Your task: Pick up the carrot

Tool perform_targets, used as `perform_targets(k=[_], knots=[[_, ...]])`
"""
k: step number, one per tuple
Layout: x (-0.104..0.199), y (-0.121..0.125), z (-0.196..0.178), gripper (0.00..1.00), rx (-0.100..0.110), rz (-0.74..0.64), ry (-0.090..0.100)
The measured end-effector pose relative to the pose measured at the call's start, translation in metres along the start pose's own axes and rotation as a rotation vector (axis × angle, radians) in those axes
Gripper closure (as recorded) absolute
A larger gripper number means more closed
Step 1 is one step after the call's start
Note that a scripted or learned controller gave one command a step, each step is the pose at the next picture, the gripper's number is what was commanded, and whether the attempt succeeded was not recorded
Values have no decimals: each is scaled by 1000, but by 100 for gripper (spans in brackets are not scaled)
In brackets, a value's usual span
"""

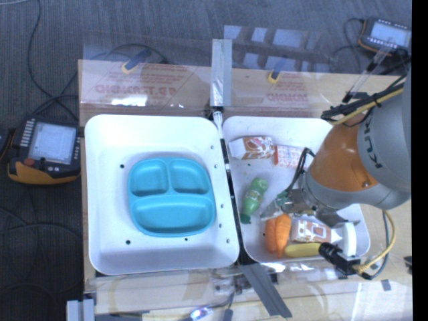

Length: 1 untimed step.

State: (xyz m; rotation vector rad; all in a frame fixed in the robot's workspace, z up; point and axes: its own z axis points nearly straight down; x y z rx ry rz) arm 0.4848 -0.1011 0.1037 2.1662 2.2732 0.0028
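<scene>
Carrot: the carrot point(278, 234) is lying in the right bin point(267, 127), down near its front wall, thick orange body with the tip pointing toward the front edge.

Neighbours: a yellow banana-like piece point(302, 249) sits just beside it to the right, a small printed carton point(314, 231) touches or nearly touches its upper right, and a green bottle point(253, 198) lies just up and left of it.

Back of the bin: a red-and-white snack packet point(254, 147) and a flat printed card point(288, 156) rest well apart from the carrot.

Arm: the grey arm with its orange band point(341, 159) reaches in from the right and is bent low over the right bin.

Gripper: the gripper point(289, 203) sits right above the carrot's top end, close enough that it may be touching.

Fingers: too tangled with metal and cable in this shot; I cannot tell whether they are spread or pressed together, and nothing shows the carrot between them.

Left bin: the left bin point(107, 146) carries a blue divided plate point(172, 195), not part of this job.

Counter: both bins sit side by side on the counter point(93, 72).

Progress: my read is that the approach is done, with the tool parked over the target. The carrot is on the bin floor, so the grasp and the lift are yet to be done.

Watch for: crowded neighbours could get nudged or caught along with it.
</scene>
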Motion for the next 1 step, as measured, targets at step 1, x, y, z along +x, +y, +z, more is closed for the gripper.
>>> perform_targets(k=[1], knots=[[0, -2, 1, 0, 7, 0, 1]])
